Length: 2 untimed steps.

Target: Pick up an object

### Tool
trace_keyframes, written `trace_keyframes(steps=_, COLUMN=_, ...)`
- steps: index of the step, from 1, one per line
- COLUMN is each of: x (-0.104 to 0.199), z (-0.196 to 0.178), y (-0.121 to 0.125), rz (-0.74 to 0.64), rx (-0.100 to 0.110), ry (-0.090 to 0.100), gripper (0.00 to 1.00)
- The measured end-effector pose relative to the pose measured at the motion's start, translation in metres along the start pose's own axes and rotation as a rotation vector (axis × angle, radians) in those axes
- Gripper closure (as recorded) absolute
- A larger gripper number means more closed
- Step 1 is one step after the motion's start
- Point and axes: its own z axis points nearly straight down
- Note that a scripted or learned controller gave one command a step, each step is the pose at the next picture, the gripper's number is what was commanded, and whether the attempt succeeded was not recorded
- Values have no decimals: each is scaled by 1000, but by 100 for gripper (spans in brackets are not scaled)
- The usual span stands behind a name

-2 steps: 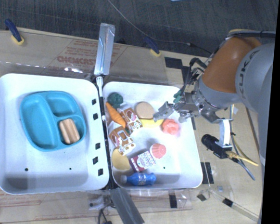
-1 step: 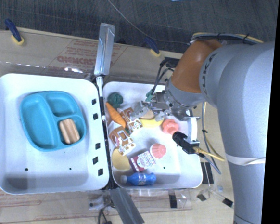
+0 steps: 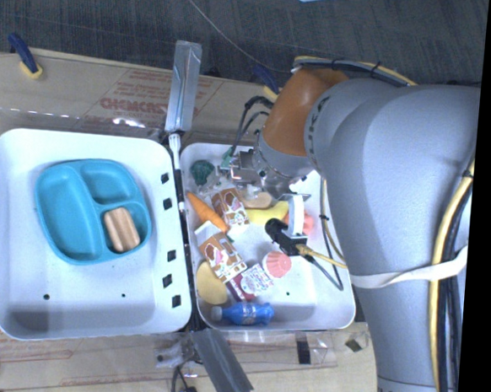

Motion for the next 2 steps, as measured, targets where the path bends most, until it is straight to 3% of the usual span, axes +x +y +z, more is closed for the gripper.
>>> trace_keyframes(steps=1, x=0, z=-8, y=-1, rz=-3, rx=6, ry=0, gripper=100)
trace_keyframes(steps=2, x=65, z=-97, y=20, rz=72, rx=7, ry=2, gripper=100)
